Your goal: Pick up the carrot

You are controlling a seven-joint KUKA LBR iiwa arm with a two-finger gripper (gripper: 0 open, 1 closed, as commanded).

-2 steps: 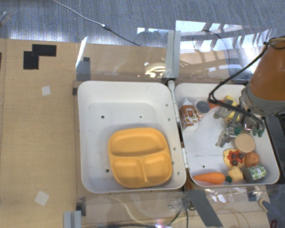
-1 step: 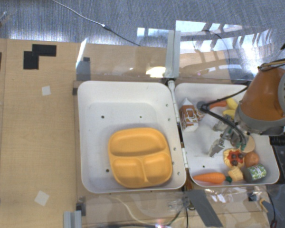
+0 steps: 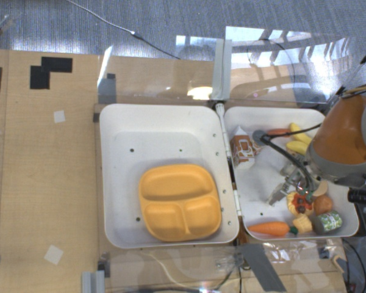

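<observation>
The orange carrot with a green stem end [image 3: 272, 228] lies flat in the right shallow white bin [image 3: 256, 182], close against the bin's near wall, its tip pointing toward the divider between the two bins. Bare bin floor lies open above and to the left of it. To its right, pieces crowd the near right corner: a small pale yellow block [image 3: 302, 224], a green-and-white round item [image 3: 328, 222], a brown rounded piece [image 3: 322, 204] and a red-and-yellow cluster [image 3: 299, 202].

The metal two-finger gripper [image 3: 285, 190] hangs over the right bin's middle, above and right of the carrot, apart from it. Its fingers stand parted with nothing between them. The orange band of the arm [image 3: 346, 133] covers the bin's far right side.

A brown-and-white packet [image 3: 244, 150] sits near the divider; yellow banana-like pieces [image 3: 299, 140] lie toward the far wall.

The left shallow white bin [image 3: 128, 139] holds a yellow-orange compartment tray [image 3: 179, 201] toward its near side, with open floor around it.
</observation>
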